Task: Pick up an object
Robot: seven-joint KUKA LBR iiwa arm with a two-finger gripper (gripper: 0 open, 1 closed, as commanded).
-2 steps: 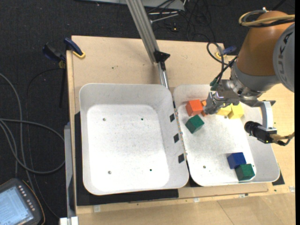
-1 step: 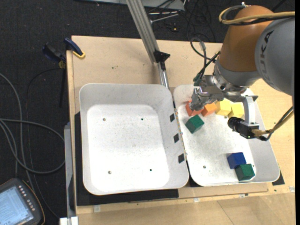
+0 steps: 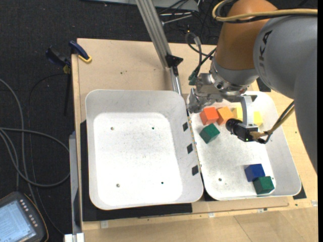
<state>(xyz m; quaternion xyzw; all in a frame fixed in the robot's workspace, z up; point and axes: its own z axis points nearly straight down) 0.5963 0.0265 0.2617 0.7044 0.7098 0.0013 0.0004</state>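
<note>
**Arm parked over the right bin, blocks bunched at the far end**

The grey KUKA arm with the orange band comes in from the right, and its gripper [image 3: 202, 101] hangs low over the far-left corner of the right shallow white bin [image 3: 282, 158]. How the gripper is set can't be told; it's too dark and tangled up there.

Just beside the gripper sits an orange block [image 3: 209, 116], touching a second, lighter orange block [image 3: 226, 114] on its right. A small green cube [image 3: 209, 133] lies tilted just in front of the first orange one. A yellow block [image 3: 257, 118] peeks out behind the white bracket and black cylinder on the wrist.

Well apart, near the front right corner of that bin, a blue cube [image 3: 254, 171] sits touching a dark green cube [image 3: 264, 184].

The left shallow white bin [image 3: 101, 105] sits alongside on the wooden bench [image 3: 121, 64].
</note>
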